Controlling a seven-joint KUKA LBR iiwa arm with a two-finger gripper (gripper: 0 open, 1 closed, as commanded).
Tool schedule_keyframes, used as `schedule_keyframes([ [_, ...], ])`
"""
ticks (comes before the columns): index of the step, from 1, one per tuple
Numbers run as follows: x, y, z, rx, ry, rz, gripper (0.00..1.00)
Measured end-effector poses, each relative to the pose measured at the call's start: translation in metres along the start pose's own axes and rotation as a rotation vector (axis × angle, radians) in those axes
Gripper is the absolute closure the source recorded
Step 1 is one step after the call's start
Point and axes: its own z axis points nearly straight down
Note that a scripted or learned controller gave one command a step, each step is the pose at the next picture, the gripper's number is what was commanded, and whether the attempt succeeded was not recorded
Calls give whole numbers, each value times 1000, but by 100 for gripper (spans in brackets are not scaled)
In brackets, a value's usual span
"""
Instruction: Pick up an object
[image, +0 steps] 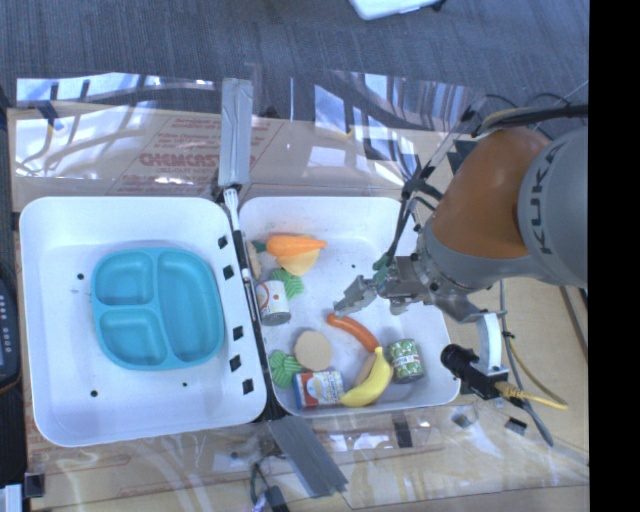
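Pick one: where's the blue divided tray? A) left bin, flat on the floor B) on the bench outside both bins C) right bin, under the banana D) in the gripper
A: the blue divided tray lies flat in the left bin, while the banana and the other toy food sit in the right bin.

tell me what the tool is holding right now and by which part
Nothing: the tool hangs above the right bin, with no object between its fingers.
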Motion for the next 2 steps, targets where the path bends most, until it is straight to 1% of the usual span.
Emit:
schedule_keyframes([
  [1,-36,42,85,7,1,19,0],
  [2,-53,26,142,-2,-1,-11,0],
])
